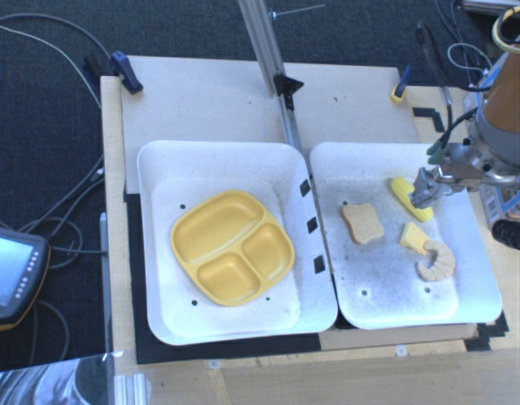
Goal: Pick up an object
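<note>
While you watch the right bin (374, 306), note the gripper (424, 194) sits low over its upper right part, right at the yellow banana-like piece (406, 196). Fingers overlap that piece's right end; you cannot tell from this angle whether they are open, closed, or pinching it. The piece looks to be lying on the bin floor, though the view is poor there. Near it: a tan bread slice (362, 224) to its lower left, a yellow cheese wedge (414, 237) below, and a pale shrimp-shaped item (436, 262) touching or just beside the wedge. Left bin (159, 167) holds a yellow divided plate (232, 247), three compartments, tilted in plan. Arm enters from the right.
</note>
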Available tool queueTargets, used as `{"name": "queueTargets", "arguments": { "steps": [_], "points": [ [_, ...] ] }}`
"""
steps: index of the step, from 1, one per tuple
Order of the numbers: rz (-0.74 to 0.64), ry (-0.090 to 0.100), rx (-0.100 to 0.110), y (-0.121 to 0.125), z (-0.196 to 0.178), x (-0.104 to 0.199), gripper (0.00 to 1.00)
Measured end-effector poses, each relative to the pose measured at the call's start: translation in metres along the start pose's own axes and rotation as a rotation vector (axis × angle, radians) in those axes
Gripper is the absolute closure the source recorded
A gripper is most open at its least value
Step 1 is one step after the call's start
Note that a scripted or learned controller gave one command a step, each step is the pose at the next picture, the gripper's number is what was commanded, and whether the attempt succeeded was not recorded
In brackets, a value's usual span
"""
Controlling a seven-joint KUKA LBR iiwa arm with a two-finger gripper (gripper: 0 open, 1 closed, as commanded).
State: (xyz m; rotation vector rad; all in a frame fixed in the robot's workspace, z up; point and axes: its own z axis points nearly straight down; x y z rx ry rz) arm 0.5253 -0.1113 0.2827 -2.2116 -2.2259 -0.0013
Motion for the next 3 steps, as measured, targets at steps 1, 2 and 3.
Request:
{"name": "queueTargets", "arguments": {
  "steps": [1, 2, 3],
  "points": [
    [-0.001, 0.0, 0.0, 0.003, 0.0, 0.058, 1.0],
    [0.0, 0.0, 0.003, 0.012, 0.019, 0.112, 1.0],
    [0.0, -0.001, -0.001, 0.013, 0.02, 0.164, 1.0]
  ]
}}
